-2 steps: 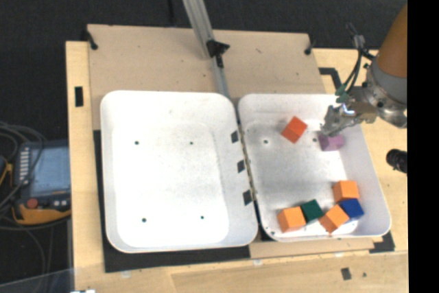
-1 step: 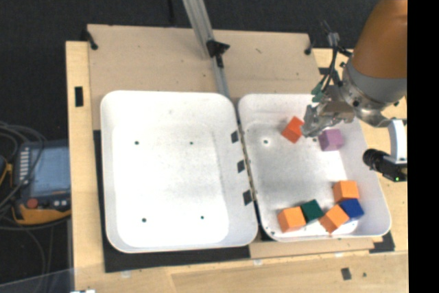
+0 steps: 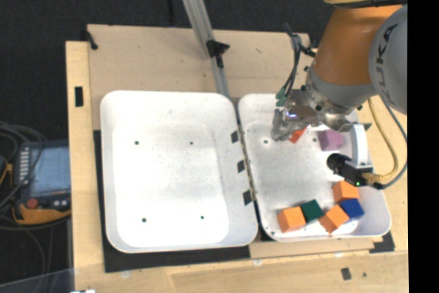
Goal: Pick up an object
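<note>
Blocks crowd the right bin (image 3: 274,113) on my one overhead feed, and the tool (image 3: 287,125) hangs low near that bin's far edge with a small red-orange piece (image 3: 296,136) just at its tip, a purple block (image 3: 331,140) beside it toward the desk's right edge, though whether it's spread or clamped I cannot tell. I judge we're at the grasp itself, so next I'd want a straight lift to check. Orange (image 3: 291,217), green (image 3: 312,210) and blue (image 3: 353,208) blocks sit at the bin's near edge; the left bin (image 3: 171,161) rests on the tan desk (image 3: 137,58), dark floor around.
</note>
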`<move>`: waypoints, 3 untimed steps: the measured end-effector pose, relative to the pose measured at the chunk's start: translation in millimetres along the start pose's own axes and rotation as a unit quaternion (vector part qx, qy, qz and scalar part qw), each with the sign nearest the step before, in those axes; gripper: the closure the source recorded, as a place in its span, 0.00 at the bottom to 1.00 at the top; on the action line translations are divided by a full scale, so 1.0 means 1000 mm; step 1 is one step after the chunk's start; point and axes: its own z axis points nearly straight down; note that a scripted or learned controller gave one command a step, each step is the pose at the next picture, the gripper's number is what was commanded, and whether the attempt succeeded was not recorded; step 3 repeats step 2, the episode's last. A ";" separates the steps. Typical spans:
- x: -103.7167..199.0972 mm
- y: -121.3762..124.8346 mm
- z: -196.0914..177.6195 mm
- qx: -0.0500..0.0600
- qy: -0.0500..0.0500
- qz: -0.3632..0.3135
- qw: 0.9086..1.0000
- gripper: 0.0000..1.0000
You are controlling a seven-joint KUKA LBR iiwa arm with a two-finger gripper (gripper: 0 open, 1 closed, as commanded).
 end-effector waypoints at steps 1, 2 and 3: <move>0.052 -0.009 0.018 0.000 0.000 0.000 1.000 1.00; 0.094 -0.012 0.025 0.001 0.000 0.001 1.000 1.00; 0.094 -0.012 0.025 0.001 0.000 0.001 1.000 1.00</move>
